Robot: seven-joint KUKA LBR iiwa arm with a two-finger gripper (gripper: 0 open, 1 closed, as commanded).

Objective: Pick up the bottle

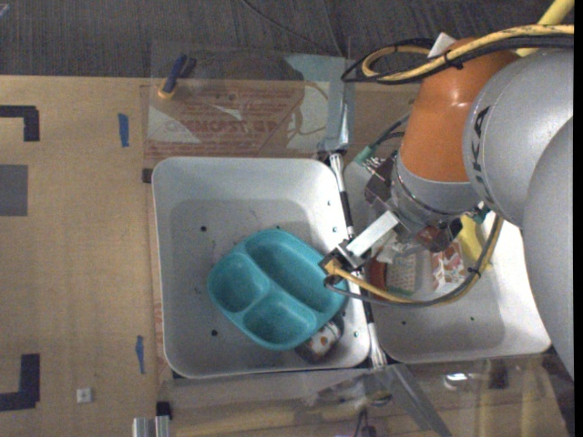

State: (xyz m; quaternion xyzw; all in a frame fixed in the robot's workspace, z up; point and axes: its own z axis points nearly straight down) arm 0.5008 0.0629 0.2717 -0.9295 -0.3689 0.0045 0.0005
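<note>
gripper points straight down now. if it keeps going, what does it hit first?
Likely the red-and-white packets under the gripper in the right bin, though the arm covers part of them and depth is unclear.

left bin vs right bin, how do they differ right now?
The left shallow white bin lies in open view; the right shallow white bin sits largely under the grey arm. The left bin holds a teal three-compartment plastic tray; the right bin holds small printed packets. Both are white and shallow.

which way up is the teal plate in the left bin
Right side up: the teal plate shows its three hollow compartments facing the camera.
</note>
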